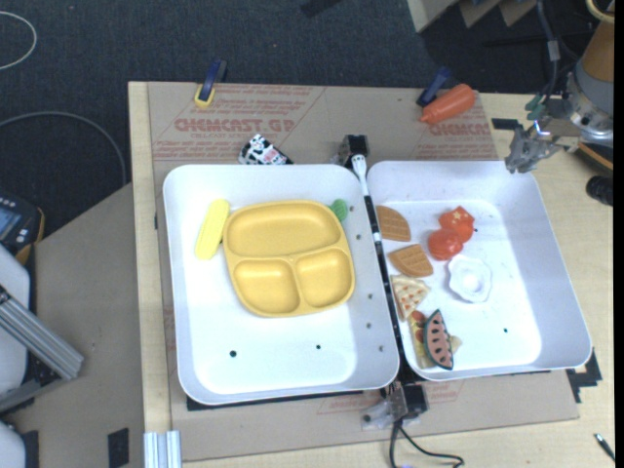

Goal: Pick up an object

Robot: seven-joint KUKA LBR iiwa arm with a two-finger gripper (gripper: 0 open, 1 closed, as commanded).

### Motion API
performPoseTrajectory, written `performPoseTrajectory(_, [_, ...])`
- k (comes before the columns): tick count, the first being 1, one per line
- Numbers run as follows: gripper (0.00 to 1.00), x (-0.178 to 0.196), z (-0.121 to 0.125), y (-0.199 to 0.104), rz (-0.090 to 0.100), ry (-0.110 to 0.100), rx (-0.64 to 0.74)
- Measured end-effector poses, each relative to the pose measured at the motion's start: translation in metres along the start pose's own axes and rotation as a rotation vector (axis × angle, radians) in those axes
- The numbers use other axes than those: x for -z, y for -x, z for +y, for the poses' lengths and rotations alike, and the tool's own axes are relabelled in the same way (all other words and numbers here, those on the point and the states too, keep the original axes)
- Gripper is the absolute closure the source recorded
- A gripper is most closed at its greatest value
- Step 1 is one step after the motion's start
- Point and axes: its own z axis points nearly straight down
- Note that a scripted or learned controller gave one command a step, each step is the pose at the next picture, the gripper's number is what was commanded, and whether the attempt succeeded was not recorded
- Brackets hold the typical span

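Note:
My gripper (pixel 523 156) hangs over the far right corner of the right bin (pixel 546 261), apart from every object. Toy food lies in the left half of that bin: two brown bread pieces (pixel 395 224) (pixel 410 259), a red tomato-like piece (pixel 449 234), a white fried egg (pixel 469 280), a pizza slice (pixel 409 292) and a watermelon slice (pixel 438 339). In the left bin (pixel 195 339) sits a yellow divided plate (pixel 289 256), with a yellow corn-like piece (pixel 211 228) at its left and a small green piece (pixel 338 209) at its top right.
Behind the bins, on the brown board, lie an orange carrot toy (pixel 448 103), a black-and-white toy (pixel 263 150) and a yellow-and-blue clamp (pixel 207 86). A black clip (pixel 355 148) sits where the bins meet at the back.

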Motion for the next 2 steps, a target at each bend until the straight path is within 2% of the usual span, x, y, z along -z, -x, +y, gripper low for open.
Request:
performPoseTrajectory(1, [1.00, 0.002, -0.019, -0.057, 0.006, -0.010, 0.004])
performPoseTrajectory(2, [1.00, 0.008, -0.038, -0.097, 0.006, -0.011, 0.003])
